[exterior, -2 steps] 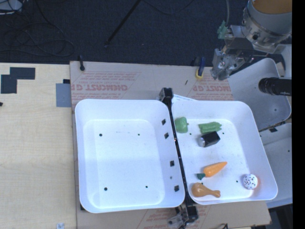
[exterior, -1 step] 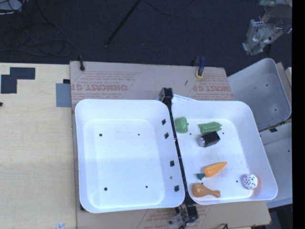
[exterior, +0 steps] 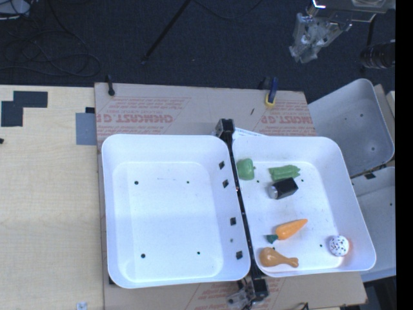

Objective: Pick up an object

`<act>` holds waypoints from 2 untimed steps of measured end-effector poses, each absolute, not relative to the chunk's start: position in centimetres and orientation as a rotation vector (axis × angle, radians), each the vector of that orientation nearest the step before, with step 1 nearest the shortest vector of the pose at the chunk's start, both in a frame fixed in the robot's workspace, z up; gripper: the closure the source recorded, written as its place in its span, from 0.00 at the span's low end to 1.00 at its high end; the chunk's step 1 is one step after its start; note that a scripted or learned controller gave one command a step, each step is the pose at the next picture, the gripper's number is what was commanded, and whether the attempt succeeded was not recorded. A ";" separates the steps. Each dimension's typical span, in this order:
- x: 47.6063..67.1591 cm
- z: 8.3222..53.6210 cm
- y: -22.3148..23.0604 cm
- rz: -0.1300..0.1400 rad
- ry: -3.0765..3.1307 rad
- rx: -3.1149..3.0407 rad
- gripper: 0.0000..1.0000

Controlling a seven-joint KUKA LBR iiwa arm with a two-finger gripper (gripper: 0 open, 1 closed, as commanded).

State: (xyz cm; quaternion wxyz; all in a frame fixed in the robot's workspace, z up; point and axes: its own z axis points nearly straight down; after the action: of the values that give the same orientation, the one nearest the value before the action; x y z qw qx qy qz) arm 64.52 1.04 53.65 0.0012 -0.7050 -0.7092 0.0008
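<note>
The gripper [exterior: 308, 44] hangs above the bench's far right; I cannot tell its state (carrot [exterior: 290, 228] lies in the right bin [exterior: 353, 192]).

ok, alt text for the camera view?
Right white bin holds six small items, including an orange carrot, a green pepper and a speckled white ball. The tool hangs high above the bench, top right.

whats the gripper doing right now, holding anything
Gripper: raised above the bench, far from the right bin; nothing seen in it; open or shut cannot be told.
</note>
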 end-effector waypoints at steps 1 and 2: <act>64.4 54.6 0.8 0.010 -2.224 -2.213 1.00; 64.5 55.6 0.9 0.014 -2.228 -2.206 1.00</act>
State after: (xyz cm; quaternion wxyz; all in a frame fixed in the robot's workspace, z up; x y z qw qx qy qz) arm 64.45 0.95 55.56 0.0031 -0.7036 -0.7106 0.0045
